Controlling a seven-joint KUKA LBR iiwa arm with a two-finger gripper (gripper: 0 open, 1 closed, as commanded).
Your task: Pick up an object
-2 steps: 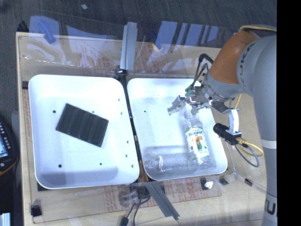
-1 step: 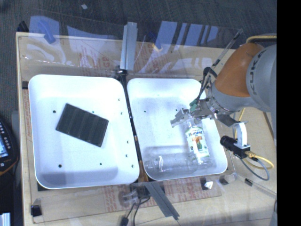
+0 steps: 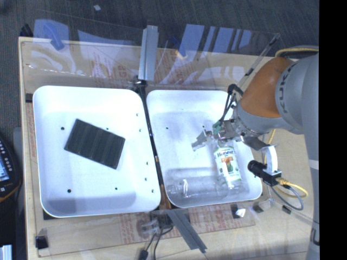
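In the right bin (image 3: 173,112) a small bottle (image 3: 227,166) with a white, green and orange label lies pointing toward the bin's front right. My gripper (image 3: 209,138) hangs low over the middle of this bin, right at the bottle's upper end. Whether it touches the bottle cannot be made out. A clear plastic bottle (image 3: 198,187) lies on its side along the front wall, just below the labelled one. A dark flat rectangular pad (image 3: 95,143) rests tilted in the left bin (image 3: 49,107).
The grey arm with its orange band (image 3: 265,91) reaches in over the right bin's right rim. A black fitting and yellow cable (image 3: 271,175) sit outside that rim. A metal post (image 3: 147,53) stands behind the gap between the bins.
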